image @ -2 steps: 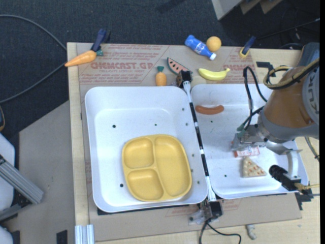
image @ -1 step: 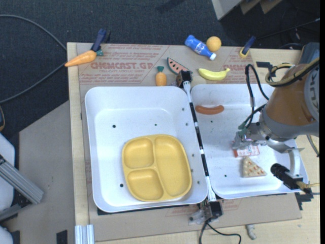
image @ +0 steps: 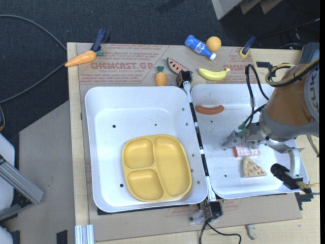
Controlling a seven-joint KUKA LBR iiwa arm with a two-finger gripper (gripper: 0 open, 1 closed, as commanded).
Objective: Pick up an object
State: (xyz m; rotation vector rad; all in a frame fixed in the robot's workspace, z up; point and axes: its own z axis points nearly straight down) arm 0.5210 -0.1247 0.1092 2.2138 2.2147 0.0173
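Left shallow white bin (image: 101,111): yellow three-compartment plastic tray (image: 156,166). Right shallow white bin (image: 223,187): reddish-brown sausage (image: 209,109), red-and-white packet (image: 247,151), tan triangular wedge (image: 252,168), grey two-finger gripper (image: 238,139); grip state indiscernible.

Chunky grey KUKA arm (image: 310,75) with a fat orange band (image: 287,108) above the wrist, black cables (image: 254,93) looping off it, and a small metallic grey two-finger gripper (image: 238,138) below that band.
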